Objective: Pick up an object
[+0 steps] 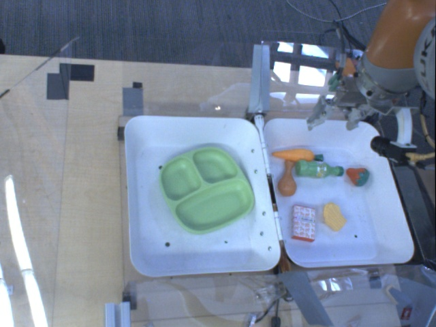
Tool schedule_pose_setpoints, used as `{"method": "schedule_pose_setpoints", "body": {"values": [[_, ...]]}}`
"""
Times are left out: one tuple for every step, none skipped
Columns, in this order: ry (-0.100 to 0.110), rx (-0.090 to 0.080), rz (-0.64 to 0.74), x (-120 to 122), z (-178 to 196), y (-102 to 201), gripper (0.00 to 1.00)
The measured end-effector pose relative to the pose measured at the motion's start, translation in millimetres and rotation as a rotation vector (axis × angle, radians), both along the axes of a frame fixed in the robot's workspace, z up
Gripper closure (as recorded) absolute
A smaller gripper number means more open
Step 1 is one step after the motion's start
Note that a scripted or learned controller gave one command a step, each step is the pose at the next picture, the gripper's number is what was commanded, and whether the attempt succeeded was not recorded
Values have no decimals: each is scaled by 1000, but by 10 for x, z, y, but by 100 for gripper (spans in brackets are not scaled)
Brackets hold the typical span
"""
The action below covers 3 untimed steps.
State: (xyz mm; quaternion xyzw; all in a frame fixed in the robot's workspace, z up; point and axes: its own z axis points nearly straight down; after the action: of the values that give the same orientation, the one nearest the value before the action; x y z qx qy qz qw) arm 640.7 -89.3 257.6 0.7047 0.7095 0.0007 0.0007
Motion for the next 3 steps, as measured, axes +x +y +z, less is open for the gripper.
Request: {"method": "schedule_pose_setpoints", "body": {"values": [[0, 0, 110, -515, -1614, -271, 0], [-6, 0, 91, 31, -1701, -19, 0], [36, 7, 105, 223, -1724, -31, 0]]}}
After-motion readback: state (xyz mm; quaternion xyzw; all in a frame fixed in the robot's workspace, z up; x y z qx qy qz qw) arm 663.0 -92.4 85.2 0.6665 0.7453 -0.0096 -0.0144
